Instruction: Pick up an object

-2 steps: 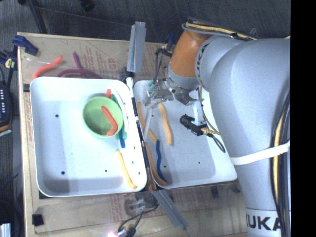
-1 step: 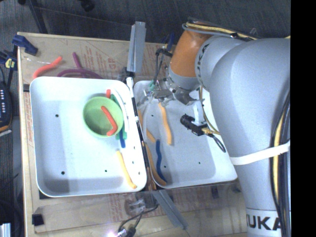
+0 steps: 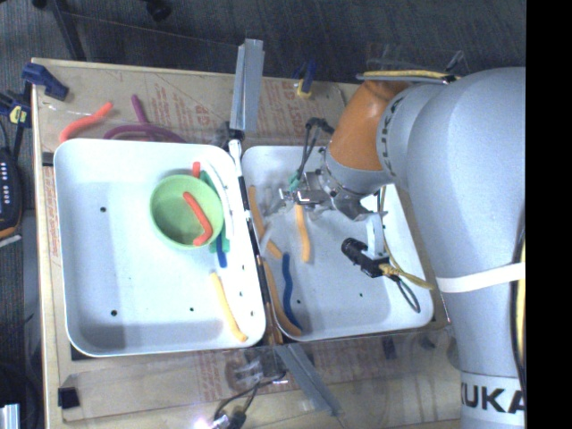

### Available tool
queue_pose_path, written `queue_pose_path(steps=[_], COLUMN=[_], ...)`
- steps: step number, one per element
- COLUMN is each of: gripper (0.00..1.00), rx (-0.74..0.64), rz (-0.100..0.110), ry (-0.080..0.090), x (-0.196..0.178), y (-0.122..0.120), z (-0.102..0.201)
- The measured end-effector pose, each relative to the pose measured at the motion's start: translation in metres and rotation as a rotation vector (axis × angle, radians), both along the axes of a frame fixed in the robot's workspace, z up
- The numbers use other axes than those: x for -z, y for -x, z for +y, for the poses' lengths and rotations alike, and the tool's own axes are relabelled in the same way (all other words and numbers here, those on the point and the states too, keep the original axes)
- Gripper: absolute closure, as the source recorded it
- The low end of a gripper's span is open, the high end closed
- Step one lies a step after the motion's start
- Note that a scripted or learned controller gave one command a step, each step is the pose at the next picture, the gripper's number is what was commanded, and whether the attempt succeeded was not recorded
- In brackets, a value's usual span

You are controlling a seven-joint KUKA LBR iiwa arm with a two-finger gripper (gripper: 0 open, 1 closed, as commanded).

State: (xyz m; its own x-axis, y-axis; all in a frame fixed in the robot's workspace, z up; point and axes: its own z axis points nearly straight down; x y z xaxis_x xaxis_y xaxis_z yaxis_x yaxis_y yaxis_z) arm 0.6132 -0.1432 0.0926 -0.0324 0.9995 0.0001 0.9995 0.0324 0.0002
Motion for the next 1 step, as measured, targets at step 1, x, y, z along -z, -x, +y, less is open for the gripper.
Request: queue_pose_path(steps=[1], gripper=[1.00], rx=[-0.004], rz=[0.001], ry=[-0.002], x=[-0.0114], y=[-0.0008], z=[0.0007])
